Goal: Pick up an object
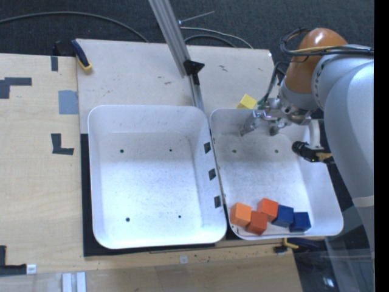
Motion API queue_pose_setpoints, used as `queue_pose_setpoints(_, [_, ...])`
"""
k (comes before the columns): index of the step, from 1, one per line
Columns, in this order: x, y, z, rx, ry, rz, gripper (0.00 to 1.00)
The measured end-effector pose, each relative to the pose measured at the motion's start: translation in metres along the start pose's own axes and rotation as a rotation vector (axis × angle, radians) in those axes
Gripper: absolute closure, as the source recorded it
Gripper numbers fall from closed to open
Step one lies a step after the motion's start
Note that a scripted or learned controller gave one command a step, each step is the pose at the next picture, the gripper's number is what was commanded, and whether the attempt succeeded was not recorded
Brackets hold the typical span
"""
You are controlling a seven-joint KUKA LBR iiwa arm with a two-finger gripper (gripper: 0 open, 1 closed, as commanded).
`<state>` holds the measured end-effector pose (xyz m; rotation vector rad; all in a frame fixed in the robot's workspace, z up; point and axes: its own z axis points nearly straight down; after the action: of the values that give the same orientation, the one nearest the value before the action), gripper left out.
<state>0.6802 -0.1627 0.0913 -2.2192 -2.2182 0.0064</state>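
Observation:
Several small blocks lie at the near end of the right bin (316, 181): an orange one (241, 213), a darker orange pair (262, 215) and two blue ones (290, 218), all bunched together. A yellow block (247, 101) rests on the bench just beyond the right bin's far rim. My gripper (261, 128) hangs over the far end of the right bin, just below the yellow block and well away from the bunch. It is open, and nothing sits between its spread fingers.
The left bin (97, 163) lies beside the right one. A slanted metal rail (173, 38) runs from the top of the view down to the bins' shared corner. A yellow-tipped tool (81, 56) lies at the bench's far left. The arm's bulk (340, 102) covers the right side.

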Motion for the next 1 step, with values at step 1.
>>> queue_pose_setpoints(1, [0.0360, 0.0006, -0.0002, -0.001, 0.000, -0.004, 0.00])
